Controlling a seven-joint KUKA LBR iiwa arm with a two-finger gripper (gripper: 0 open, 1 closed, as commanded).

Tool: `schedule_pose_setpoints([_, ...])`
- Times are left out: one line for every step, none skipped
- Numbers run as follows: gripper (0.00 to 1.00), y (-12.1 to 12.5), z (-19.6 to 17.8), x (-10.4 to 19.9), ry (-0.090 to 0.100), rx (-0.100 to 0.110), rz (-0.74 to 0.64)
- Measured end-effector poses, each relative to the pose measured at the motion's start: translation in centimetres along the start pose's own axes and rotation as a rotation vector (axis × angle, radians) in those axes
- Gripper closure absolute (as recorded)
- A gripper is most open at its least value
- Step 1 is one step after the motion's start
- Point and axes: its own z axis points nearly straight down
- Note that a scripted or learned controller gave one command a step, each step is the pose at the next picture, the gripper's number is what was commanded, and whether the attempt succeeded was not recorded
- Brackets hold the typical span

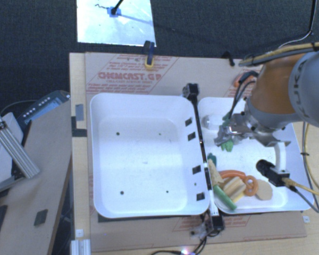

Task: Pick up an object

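Observation:
My gripper hangs low over the right bin, near its upper left part. A small green object lies directly beneath the gripper's tip; I cannot make out whether it is held or just lying there. Toward the bin's front are an orange ring, pale yellow sticks, a tan disc, a green pod and a cream cone-shaped piece. A translucent round item sits in the bin's far left corner.
The left bin stands beside the right one, joined by a black-clipped divider. The arm's grey and orange body covers the right bin's far right. A black fitting with a cable juts out over the bin.

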Motion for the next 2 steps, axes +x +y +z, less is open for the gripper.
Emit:
schedule_pose_setpoints([1.00,-2.1,-1.7,10.0,0.000,0.003,-0.003])
schedule_pose_setpoints([1.00,-4.2,-14.4,12.2,0.001,-0.010,0.001])
